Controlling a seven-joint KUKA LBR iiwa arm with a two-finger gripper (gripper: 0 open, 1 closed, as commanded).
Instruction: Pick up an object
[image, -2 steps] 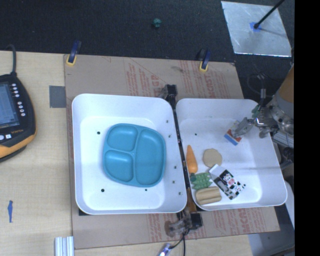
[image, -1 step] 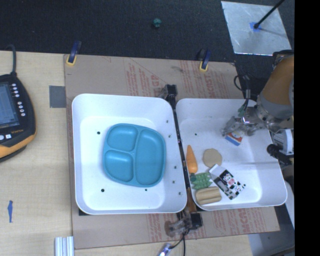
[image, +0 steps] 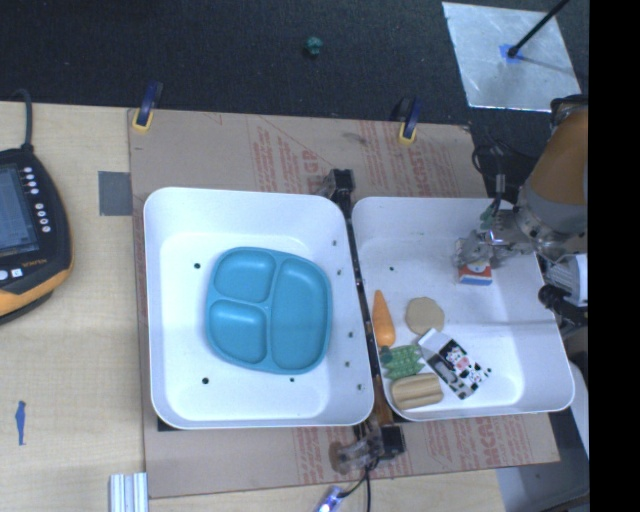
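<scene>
A: Where's the pincer (image: 484, 248) now?

B: Low in the right bin (image: 520, 385), near its far right part, just over a small red, white and blue carton (image: 476, 273). The two look to be touching, or close to it.

A: Is it clamped on the carton?

B: I cannot tell. The metal parts blur together from above, so whether they stand apart or together is not readable.

A: So how should the step go?

B: I'd judge the carton is the target. Centre over it, come straight down, close across its narrow side, then lift slowly. It's light and may tip or slide away.

A: Other candidates?

B: A carrot (image: 382, 315) by the divider, a tan disc (image: 424, 315), a green piece (image: 402, 360), a bread roll (image: 415, 391) and a spotted card (image: 457, 365), all clustered well apart from the carton. The left bin (image: 170, 400) holds a blue plate (image: 268, 310).
</scene>
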